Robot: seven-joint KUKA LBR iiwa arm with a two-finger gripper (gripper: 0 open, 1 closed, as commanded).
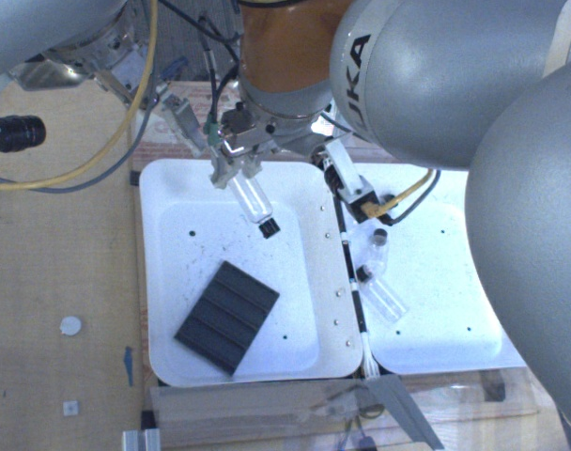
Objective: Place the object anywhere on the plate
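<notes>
End effector (237, 172) — pinching clear tube (252, 200) | above left bin (163, 252) | plate (227, 317) apart

One fixed cam, mounted above the desk (60, 280), looks down at a slant on two white bins side by side: left bin (168, 242) fully in frame, right bin (455, 289) partly covered. The grey arm (473, 73) enters from frame right, close to the lens, bulking over the top and right.
</notes>
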